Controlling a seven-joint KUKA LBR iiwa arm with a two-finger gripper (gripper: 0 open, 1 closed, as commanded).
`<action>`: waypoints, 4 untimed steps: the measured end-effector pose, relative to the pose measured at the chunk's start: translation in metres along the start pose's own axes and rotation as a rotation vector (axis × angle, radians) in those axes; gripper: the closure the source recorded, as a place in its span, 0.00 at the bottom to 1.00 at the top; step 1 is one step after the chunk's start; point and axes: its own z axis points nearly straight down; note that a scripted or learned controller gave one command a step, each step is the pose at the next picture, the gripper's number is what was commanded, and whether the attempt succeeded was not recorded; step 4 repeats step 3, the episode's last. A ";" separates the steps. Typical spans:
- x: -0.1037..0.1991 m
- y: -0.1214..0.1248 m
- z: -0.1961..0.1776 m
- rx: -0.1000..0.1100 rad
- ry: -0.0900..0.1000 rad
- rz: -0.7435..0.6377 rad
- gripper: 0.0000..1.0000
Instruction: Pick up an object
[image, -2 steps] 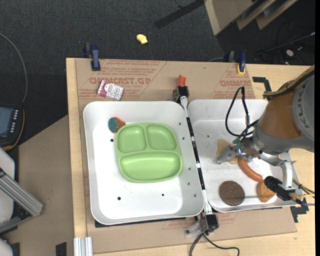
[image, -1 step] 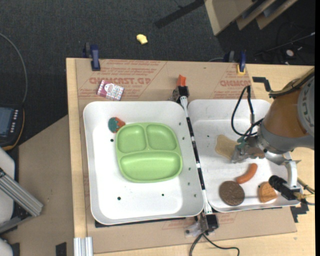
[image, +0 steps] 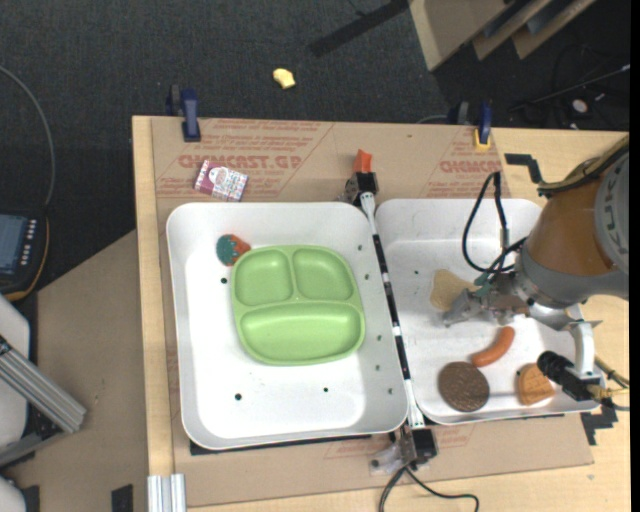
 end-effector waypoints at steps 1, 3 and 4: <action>0.020 0.074 0.010 -0.003 0.001 -0.004 0.00; 0.116 0.088 -0.097 -0.008 0.006 -0.011 1.00; 0.116 0.088 -0.097 -0.008 0.006 -0.011 1.00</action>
